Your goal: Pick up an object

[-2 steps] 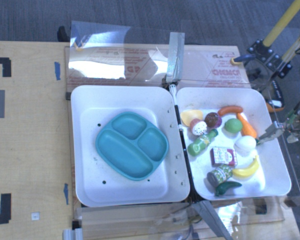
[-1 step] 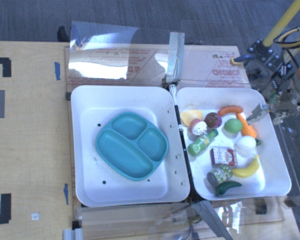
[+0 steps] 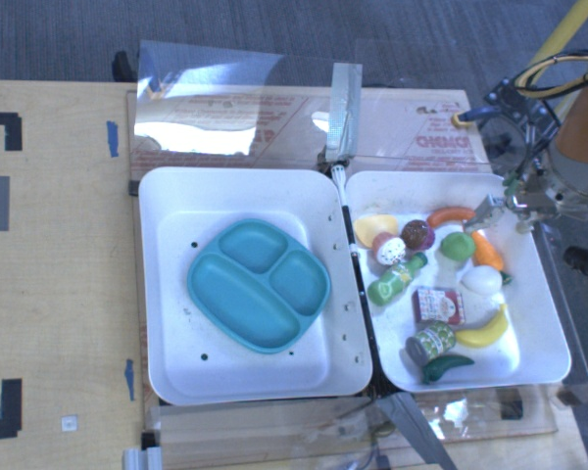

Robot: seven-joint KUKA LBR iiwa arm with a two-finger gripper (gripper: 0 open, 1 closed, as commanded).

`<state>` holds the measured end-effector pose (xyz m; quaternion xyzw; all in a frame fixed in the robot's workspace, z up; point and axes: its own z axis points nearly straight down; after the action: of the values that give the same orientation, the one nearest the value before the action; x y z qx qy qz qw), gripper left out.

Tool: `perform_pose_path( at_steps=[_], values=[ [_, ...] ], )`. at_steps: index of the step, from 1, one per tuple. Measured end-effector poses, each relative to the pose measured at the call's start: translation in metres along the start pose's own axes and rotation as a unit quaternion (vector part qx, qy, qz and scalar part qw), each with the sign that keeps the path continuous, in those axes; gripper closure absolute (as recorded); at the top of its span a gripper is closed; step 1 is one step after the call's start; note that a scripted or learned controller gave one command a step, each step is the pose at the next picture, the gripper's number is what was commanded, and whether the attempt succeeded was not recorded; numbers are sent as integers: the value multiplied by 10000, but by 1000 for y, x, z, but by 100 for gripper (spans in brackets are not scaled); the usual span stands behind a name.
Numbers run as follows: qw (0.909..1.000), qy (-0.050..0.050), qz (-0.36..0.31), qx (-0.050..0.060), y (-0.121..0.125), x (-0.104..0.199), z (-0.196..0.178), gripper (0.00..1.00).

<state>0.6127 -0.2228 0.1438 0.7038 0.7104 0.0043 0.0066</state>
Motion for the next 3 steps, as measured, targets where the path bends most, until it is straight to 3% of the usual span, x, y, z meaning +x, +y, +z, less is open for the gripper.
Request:
perform_pose_path(
  at_steps=[3],
  values=[
    [9983, -41, -565, -108, 7, 0, 4, 0]
  ],
)
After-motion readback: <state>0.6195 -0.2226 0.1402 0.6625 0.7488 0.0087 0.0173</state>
